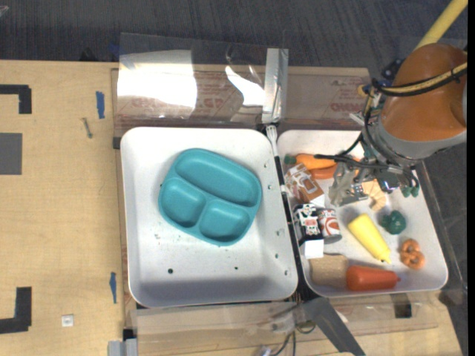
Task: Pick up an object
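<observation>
Hovering over the right bin, no grasp confirmed

Picking target is unsettled, so you choose among what lies under the gripper (355,187). Closest is the small brown-and-white carton (303,182), just to its left in the camera view, with the orange carrot-like piece (318,162) above that. Just below the gripper lies the yellow corn-shaped object (369,236). Beyond that, along the near rim, sit a tan block (329,268) touching a red object (370,277). A dark green round item (392,221) and a small orange pumpkin shape (410,252) lie further off to the right.

To do this step well, you should commit to one isolated item. My judgement: the yellow piece has free space on both long sides, so descend straight and close across its narrow width.

Gripper state: metal parts blur together; I cannot tell its state, and nothing is visibly grasped.

Left of the right bin (434,273), well apart from the gripper, the left bin (141,258) carries a teal divided plate (210,196).
</observation>
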`<state>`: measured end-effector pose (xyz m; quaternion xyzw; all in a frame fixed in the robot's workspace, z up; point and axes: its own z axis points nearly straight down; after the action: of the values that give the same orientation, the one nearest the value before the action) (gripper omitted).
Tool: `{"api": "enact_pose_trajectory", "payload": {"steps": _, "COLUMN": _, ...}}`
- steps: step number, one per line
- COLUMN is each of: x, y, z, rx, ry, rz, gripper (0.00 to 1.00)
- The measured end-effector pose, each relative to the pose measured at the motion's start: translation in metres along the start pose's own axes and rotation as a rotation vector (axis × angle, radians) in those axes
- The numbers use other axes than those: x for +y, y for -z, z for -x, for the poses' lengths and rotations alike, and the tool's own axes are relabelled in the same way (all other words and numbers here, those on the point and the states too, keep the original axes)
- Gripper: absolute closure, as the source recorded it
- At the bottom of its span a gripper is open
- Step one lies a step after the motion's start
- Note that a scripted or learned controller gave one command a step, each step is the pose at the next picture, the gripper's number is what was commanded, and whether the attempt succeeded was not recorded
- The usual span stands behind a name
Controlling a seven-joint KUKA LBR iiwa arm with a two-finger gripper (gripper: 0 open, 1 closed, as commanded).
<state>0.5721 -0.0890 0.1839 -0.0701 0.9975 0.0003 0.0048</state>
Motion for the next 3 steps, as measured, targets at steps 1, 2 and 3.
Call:
{"api": "enact_pose_trajectory", "payload": {"steps": 1, "x": -0.008, "y": 0.037, "z": 0.090, "rx": -0.001, "ry": 0.195, "rz": 0.000, "gripper": 1.00}}
{"api": "enact_pose_trajectory", "payload": {"steps": 2, "x": 0.014, "y": 0.051, "z": 0.100, "rx": -0.001, "ry": 0.246, "rz": 0.000, "gripper": 1.00}}
{"api": "enact_pose_trajectory", "payload": {"steps": 3, "x": 0.014, "y": 0.062, "z": 0.103, "rx": -0.011, "ry": 0.244, "rz": -0.001, "gripper": 1.00}}
